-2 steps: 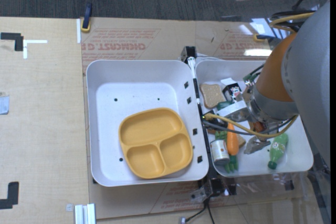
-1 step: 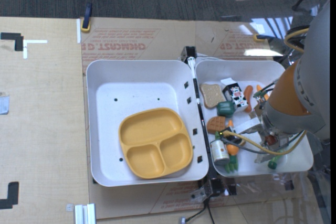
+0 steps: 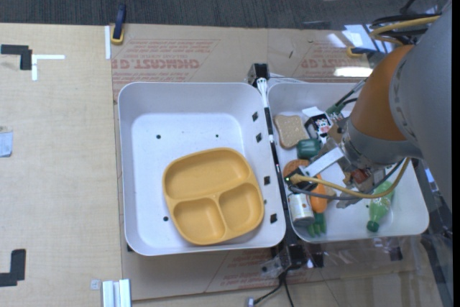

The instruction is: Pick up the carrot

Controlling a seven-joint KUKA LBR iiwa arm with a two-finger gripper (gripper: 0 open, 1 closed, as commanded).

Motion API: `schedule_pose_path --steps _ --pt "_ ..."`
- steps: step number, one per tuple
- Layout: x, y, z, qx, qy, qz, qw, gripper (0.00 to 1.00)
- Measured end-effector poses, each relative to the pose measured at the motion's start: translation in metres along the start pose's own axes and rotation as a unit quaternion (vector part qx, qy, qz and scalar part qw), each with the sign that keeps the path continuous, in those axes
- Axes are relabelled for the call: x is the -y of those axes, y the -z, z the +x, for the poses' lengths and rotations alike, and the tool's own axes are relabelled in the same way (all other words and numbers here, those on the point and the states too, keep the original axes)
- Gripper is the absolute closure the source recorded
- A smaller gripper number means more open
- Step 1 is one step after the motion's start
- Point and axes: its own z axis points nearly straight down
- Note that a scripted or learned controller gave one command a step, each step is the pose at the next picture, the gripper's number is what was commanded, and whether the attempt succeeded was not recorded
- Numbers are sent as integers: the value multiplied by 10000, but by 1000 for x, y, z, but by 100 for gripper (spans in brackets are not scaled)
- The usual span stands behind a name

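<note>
The carrot [image 3: 293, 169] is an orange piece lying in the right bin [image 3: 402, 230] near its left wall, partly covered by the robot's wrist hardware. More orange [image 3: 318, 203] shows just below that hardware; I cannot tell whether it is the same carrot. My gripper [image 3: 353, 187] hangs low over the middle of the right bin, to the right of the carrot, under the grey arm with the orange band. Nothing is visibly held.
The right bin also holds a bread slice [image 3: 290, 129], a dark green item [image 3: 309, 149], a tin can [image 3: 299, 208], a green piece [image 3: 317, 228] and a green bottle [image 3: 379, 211]. The left bin [image 3: 144, 118] holds a yellow divided plate [image 3: 213, 195].
</note>
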Motion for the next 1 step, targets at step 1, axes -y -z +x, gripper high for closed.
schedule_pose_path --steps 1 --pt "0 0 0 0 -2 -1 10000 0"
